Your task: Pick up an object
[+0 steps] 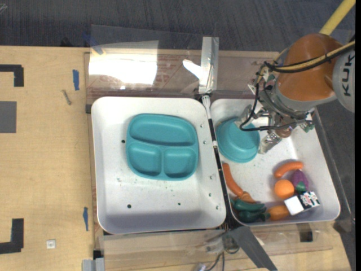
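- The right bin (327,168) is taken as the landmark; its upper half is occupied by the arm (304,66), which enters from the right edge of the view.
- The gripper (269,133) is seen low over the bin's upper middle, just right of a teal bowl (238,141); whether anything is gripped cannot be told, as the tips are blurred.
- The teal bowl is tipped against the bin's left wall, its opening turned toward the upper right, near the gripper.
- An orange carrot (234,185) is laid along the left wall below the bowl, its long axis running from upper left to lower right.
- A dark green piece (248,209) and another orange piece (277,212) are crowded against the bin's lower edge.
- An orange ball (284,188), a purple item (300,179), an orange sausage shape (287,167) and a white block (302,203) are clustered in the lower right quarter.
- Bare floor is left in the bin's middle, between bowl and cluster.
- To the left of the bin, a second bin (107,151) is filled mostly by a teal divided plate (162,145).
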